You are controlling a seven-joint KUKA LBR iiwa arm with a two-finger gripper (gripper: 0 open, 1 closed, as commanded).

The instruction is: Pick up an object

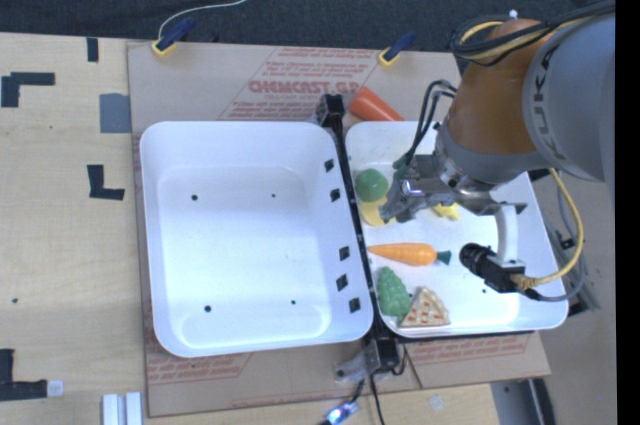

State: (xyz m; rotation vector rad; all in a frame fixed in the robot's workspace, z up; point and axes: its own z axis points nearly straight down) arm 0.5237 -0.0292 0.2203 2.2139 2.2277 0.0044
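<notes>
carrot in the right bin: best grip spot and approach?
Grip the carrot at mid-body, coming from straight above, claw closing across its width. It lies flat, long axis across the bin, green tip to the right. The middle is the thick part, with bare floor on both sides; the ends taper and would likely slip.

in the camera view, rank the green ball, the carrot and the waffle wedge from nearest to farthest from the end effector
1. Green ball: just left of the end effector, by the bin divider.
2. Carrot: below it, mid-bin.
3. Waffle wedge: farthest, at the bin's near edge.
</notes>
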